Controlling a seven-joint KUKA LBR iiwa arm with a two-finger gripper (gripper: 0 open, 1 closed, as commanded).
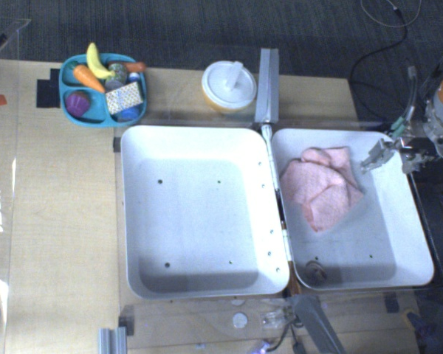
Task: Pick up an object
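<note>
Your tool (374,158) hangs over upper right of right bin (410,231), jaws narrow, nothing between them. Pink cloth (321,189) lies crumpled just left of tool, flat on bin floor, not lifted. Left bin (199,212) sits well beyond cloth. Judged progress: pick not yet made; you have descent, closing and lift left.

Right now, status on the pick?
Gripper above right bin's upper right, nothing seen held. Pink cloth lying crumpled in that bin, just left of gripper. Nothing between them.
</note>
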